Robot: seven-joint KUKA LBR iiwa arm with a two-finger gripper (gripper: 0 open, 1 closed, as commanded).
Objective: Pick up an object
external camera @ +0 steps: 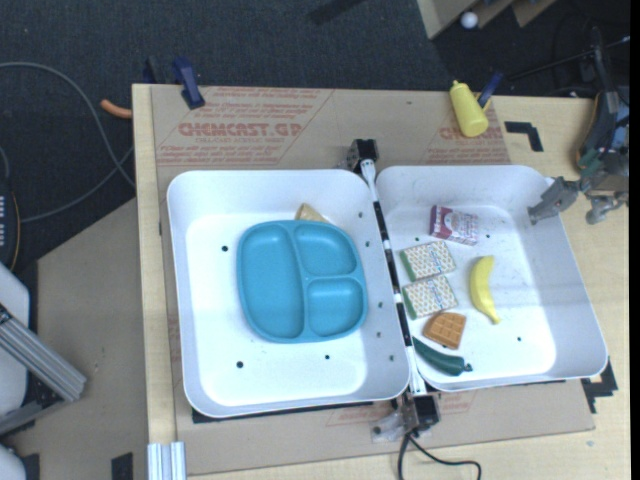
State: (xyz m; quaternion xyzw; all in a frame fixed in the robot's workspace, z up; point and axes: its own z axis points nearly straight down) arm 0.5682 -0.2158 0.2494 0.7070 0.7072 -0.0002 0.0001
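The right bin (560, 343) holds a yellow banana (484, 288), two pale checked crackers (428, 260) (430, 295), an orange waffle piece (445, 328), a dark green item (441, 359) at the front rim and a pink-and-white packet (454, 224). My gripper (577, 204) hangs over the bin's far right rim, well to the right of all of them. Its two grey fingers (552, 199) stand apart, open, with nothing between them.
The left bin (200, 368) carries a blue divided plate (300, 279), and a tan item (310, 212) peeks out behind it. On the bench beyond the bins lie a yellow bottle (467, 109) and a blue clamp (187, 83).
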